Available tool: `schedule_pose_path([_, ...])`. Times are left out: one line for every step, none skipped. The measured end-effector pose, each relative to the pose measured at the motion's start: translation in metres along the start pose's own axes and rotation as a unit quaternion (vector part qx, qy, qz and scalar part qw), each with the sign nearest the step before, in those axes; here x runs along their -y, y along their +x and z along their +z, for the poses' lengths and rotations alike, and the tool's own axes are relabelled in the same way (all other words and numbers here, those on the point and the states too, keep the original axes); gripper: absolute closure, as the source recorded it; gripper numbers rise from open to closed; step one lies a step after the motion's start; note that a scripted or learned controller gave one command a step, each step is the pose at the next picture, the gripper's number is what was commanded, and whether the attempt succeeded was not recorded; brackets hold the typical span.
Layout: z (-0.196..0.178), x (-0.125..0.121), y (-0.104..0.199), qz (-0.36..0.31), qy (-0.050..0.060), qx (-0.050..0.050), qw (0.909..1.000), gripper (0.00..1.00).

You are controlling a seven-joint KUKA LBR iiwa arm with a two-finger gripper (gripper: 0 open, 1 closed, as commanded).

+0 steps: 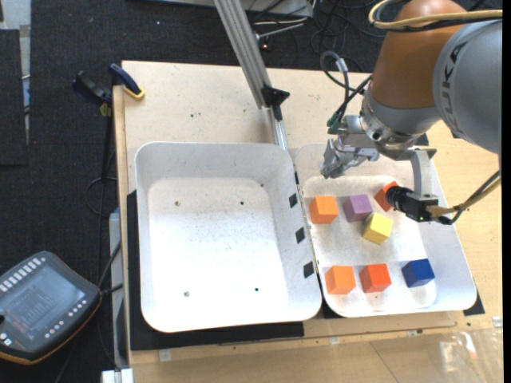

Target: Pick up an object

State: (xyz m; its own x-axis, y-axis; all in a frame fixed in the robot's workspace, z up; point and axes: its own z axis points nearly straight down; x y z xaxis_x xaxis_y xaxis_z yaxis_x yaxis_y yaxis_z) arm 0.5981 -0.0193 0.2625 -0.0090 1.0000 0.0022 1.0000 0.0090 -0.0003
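- nearest the camera, three cubes line the near rim of the right bin (455, 294): an orange cube (340, 279), a red-orange cube (375, 278) and a blue cube (417, 272).
- further into that bin sit another orange block (323, 209), a purple cube (358, 207) and a yellow cube (378, 227), loosely scattered, probably so each can be grasped alone.
- gripper (334, 164) hovers over the bin's far corner, just beyond the orange block; whether its pincer is apart or together i cannot tell.
- left bin (160, 166) sits alongside.
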Motion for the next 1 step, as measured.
schedule_pose_path([0.0167,0.0058,0.0511,0.000,0.001,0.000,1.0000,1.00])
